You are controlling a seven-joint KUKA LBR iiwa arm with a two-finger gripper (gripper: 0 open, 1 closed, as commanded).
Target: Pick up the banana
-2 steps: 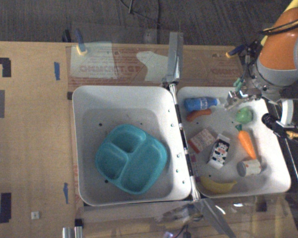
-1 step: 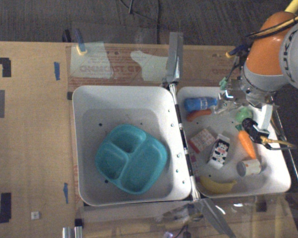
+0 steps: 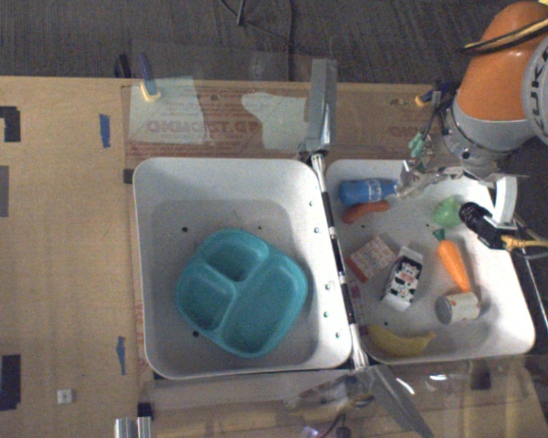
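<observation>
banana [image 3: 400, 340] yellow | carrot [image 3: 454, 265] orange | divided plate [image 3: 242, 290] teal | carton [image 3: 403, 277] black-and-white cow pattern | bins [image 3: 164, 190] white

Evenly lit from above, moderately bright — no hard shadows, only soft grey shading along the inner walls of the two white bins [image 3: 155, 245]. Mild glare on the clear sheet [image 3: 256, 108] taped at the far side of the desk [image 3: 55, 245], washing out the print beneath. Slightly soft and grainy throughout — small items in the right bin [image 3: 521, 336] lacking crisp edges. Dim, dark floor [image 3: 347, 16] beyond.
</observation>
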